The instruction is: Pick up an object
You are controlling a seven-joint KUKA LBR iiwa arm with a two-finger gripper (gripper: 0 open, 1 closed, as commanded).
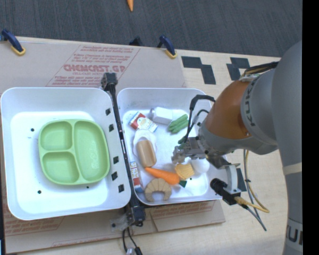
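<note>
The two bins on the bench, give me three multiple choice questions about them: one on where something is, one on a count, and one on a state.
1. Where does the green plate lie?
A. left bin
B. right bin
C. on the cardboard

2. How many compartments does the plate have?
A. two
B. three
C. four

3. How does the carrot lie?
A. standing on end
B. flat among the other food
C. on the plate

Answers: 1 A, the plate sits in the left bin. 2 B, its ridges mark off three wells. 3 B, it lies flat in the right bin between the bread roll and the croissant.
</note>
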